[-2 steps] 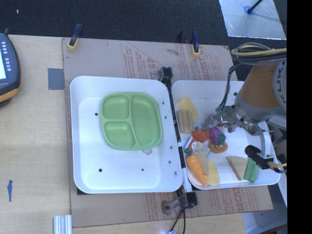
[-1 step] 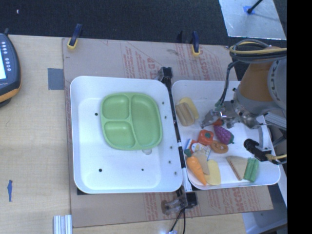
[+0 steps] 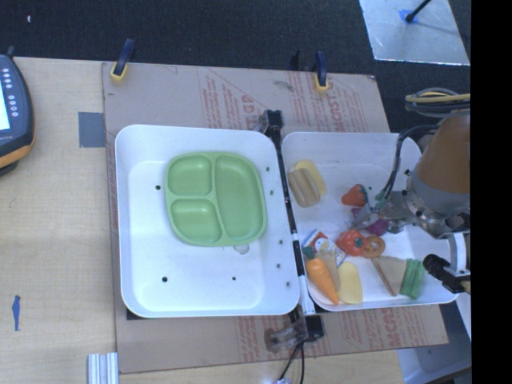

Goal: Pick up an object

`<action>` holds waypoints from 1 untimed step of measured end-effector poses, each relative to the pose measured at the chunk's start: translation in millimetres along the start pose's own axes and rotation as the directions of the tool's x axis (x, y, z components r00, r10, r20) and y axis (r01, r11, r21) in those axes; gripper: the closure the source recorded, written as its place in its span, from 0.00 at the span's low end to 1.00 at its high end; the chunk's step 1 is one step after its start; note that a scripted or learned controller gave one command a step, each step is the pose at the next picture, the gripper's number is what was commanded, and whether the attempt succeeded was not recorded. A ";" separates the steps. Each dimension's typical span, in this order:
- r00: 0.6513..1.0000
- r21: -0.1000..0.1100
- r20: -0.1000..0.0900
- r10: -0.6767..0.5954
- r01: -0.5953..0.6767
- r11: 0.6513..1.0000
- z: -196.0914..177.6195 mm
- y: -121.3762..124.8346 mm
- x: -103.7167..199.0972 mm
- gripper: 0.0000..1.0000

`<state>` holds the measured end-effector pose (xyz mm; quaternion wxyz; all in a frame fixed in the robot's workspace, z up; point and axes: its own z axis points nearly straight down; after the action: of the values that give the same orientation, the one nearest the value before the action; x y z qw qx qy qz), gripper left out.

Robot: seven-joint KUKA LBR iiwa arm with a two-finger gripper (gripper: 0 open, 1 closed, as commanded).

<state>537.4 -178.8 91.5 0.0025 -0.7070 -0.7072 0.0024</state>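
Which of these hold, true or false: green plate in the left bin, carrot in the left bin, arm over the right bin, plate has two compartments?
1. The green plate lies in the left bin. True.
2. The carrot lies in the left bin. False: it lies in the right bin, near its front-left corner.
3. The arm is over the right bin's right side. True.
4. The plate has two compartments. False: it has three.

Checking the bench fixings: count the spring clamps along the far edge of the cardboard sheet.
2. One yellow-and-blue clamp sits at the sheet's far left corner; the other clamp sits farther right, above the bin of toy food. None looks hidden along that edge.
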 end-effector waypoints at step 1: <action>1.000 -0.007 -0.001 -0.013 0.013 1.000 -1.0 50.6 66.1 0.00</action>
<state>587.9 -112.6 92.2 0.0001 -0.7025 -0.7117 -0.0005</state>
